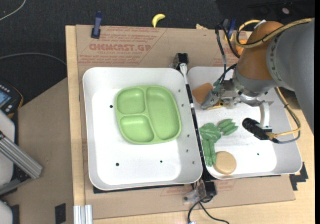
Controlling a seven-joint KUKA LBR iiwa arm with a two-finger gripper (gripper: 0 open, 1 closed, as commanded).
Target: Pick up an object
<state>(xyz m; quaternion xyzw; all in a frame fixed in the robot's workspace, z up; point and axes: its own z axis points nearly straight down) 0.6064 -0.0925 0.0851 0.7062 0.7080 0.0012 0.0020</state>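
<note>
Reaching into the right bin, nothing in my grasp yet as far as I can judge.

My end effector (pixel 216 99) sits low at the upper left of the right bin (pixel 285 160), just beside a brown piece (pixel 202 91); whether it is spread or pressed together I cannot tell. Below it lie green pea pods (pixel 214 135) and, lower still, a tan round bun (pixel 225 162). The green divided plate (pixel 148 114) rests in the left bin (pixel 100 133). I judge this the approach; next I must settle over the brown piece and pinch it.

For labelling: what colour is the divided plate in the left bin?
Light green plate, seen in the camera view.
</note>
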